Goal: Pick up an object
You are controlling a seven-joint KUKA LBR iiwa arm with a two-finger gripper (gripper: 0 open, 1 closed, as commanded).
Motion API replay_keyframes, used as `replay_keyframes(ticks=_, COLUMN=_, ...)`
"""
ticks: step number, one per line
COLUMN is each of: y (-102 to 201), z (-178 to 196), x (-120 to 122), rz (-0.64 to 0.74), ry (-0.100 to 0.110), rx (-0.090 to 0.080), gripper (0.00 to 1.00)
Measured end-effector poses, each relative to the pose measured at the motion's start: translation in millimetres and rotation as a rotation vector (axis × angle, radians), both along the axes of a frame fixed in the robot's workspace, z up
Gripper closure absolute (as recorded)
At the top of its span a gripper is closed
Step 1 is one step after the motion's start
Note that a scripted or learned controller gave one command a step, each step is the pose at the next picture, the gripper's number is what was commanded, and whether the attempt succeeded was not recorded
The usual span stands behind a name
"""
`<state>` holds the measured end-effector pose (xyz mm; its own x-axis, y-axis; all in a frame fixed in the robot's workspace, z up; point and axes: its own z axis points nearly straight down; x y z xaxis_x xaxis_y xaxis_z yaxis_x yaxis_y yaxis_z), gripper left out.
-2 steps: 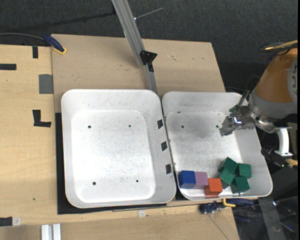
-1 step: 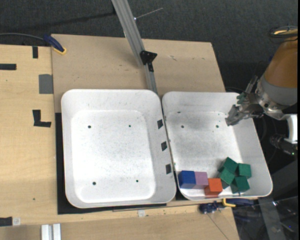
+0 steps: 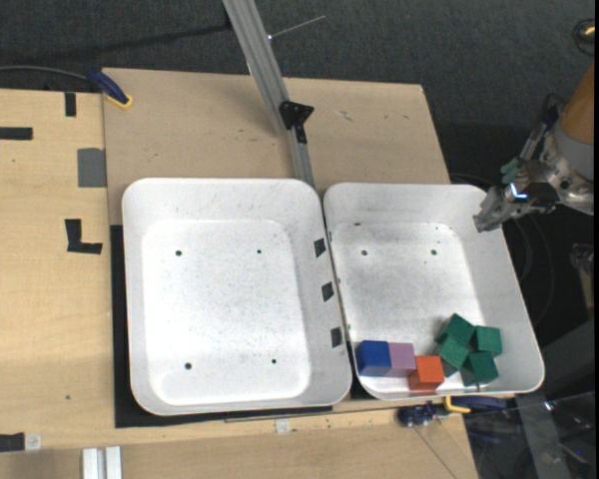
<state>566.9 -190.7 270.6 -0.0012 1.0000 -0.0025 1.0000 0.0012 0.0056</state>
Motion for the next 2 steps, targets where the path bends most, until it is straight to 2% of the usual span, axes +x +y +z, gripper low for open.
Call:
replay_keyframes(ticks=1, y=0, z=17, x=1, rz=0.0, ry=0.005, rx=0.002, gripper=1.0)
replay_keyframes(ticks=2, y=46, z=12, x=2, rz=0.004, ry=0.007, rx=0.003, gripper=1.0)
